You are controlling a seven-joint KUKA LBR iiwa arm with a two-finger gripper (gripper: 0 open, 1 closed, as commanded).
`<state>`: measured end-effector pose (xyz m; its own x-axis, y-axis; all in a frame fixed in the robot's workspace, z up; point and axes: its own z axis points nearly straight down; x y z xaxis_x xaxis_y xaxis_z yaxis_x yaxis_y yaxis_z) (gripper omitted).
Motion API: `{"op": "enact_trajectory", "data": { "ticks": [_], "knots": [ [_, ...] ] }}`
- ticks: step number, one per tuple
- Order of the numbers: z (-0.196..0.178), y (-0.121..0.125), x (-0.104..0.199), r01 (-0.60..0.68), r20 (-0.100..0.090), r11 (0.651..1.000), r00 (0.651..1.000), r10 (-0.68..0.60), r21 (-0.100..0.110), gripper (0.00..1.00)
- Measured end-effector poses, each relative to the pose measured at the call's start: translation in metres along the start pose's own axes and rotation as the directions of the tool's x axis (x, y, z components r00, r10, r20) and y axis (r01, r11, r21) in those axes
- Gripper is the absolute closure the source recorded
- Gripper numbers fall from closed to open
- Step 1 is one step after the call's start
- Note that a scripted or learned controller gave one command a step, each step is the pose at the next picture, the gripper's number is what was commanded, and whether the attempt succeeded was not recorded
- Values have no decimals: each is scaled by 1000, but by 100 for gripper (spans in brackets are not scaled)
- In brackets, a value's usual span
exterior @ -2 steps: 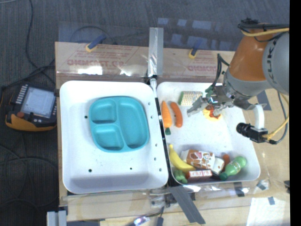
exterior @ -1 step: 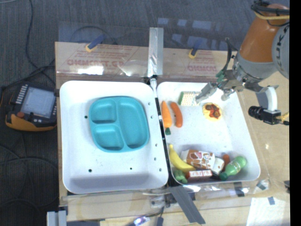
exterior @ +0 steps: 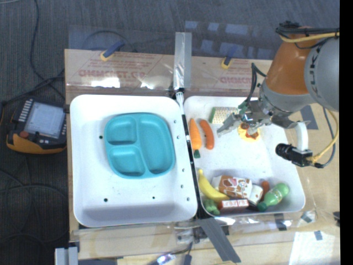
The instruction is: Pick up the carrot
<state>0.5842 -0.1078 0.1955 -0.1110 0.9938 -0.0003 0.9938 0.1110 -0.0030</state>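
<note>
The carrot (exterior: 193, 134) is orange with a small green end. It lies lengthwise against the left wall of the right bin (exterior: 287, 173), in its upper left part. A reddish sausage (exterior: 207, 134) lies right beside it, parallel to it. My gripper (exterior: 240, 126) hangs over the upper middle of the right bin, to the right of the carrot and apart from it. It is open, one grey finger (exterior: 226, 126) pointing left toward the sausage. A small orange and yellow item (exterior: 250, 133) sits just under the gripper, partly hidden by it.
A green-white checkered item (exterior: 221, 115) lies at the right bin's back wall. Along its front lie a banana (exterior: 208, 186), a brown carton (exterior: 237, 187), and a green bottle (exterior: 274, 196). The left bin (exterior: 88, 164) holds a blue divided plate (exterior: 139, 144).
</note>
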Motion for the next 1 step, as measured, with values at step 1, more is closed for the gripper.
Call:
{"op": "enact_trajectory", "data": {
  "ticks": [1],
  "knots": [
    [-9, 1, 1, 1, -2, 1000, 1000, -1, 0, 100]
  ]
}}
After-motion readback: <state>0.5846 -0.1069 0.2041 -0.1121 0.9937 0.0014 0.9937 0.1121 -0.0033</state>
